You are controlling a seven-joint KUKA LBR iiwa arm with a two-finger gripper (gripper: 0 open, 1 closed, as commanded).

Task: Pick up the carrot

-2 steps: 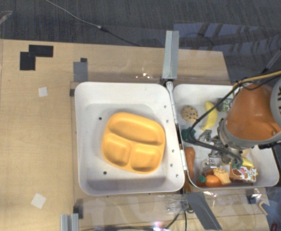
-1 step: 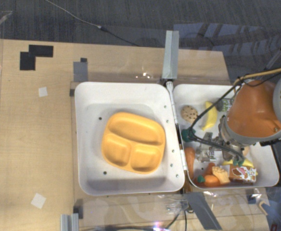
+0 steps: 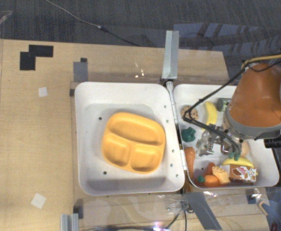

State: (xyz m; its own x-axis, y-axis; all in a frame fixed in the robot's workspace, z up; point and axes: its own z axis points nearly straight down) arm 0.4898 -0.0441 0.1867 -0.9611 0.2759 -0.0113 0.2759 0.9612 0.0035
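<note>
The likeliest miss is a grab at a neighbour: the hand (image 3: 212, 142) hangs over a crowded bin (image 3: 274, 176), with a banana (image 3: 210, 112) beyond it and small toys packed below. Whether its fingers are spread or pressed together I cannot tell. The carrot (image 3: 190, 161) lies just left of and below the hand, apparently untouched: orange, slim, lengthwise against the bin's wall, which could block one finger.

the two bins (image 3: 90, 179) were white, and the divided plate (image 3: 132, 142) in the left one was a plain yellow-orange. the carrot (image 3: 190, 160) was orange, the banana (image 3: 210, 113) yellow, and a small toy (image 3: 188, 134) beside them dark green. the arm (image 3: 259, 100) showed a broad orange band, and the bench (image 3: 30, 143) was pale wood with a black mark (image 3: 34, 56).
</note>
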